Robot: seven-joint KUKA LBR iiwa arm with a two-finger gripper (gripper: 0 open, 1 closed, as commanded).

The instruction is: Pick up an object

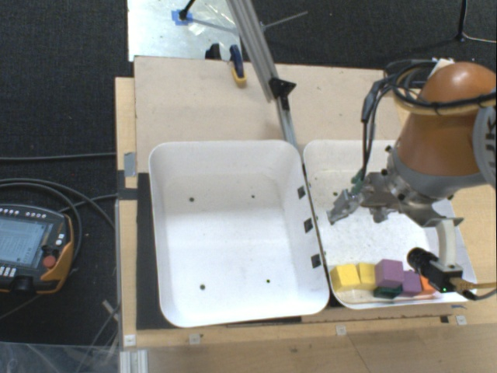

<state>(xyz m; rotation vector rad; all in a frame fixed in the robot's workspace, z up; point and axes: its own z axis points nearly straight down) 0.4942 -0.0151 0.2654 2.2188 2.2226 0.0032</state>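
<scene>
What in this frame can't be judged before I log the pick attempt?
- Pincer: too small and blurred in the camera view to tell its state or whether it holds anything.
- Right bin: its right part is covered by the arm.
- Orange object: mostly hidden behind the purple blocks and a black fixture.

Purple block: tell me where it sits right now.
The purple block lies in the right bin, along its near edge, between the yellow block and the orange piece.
</scene>
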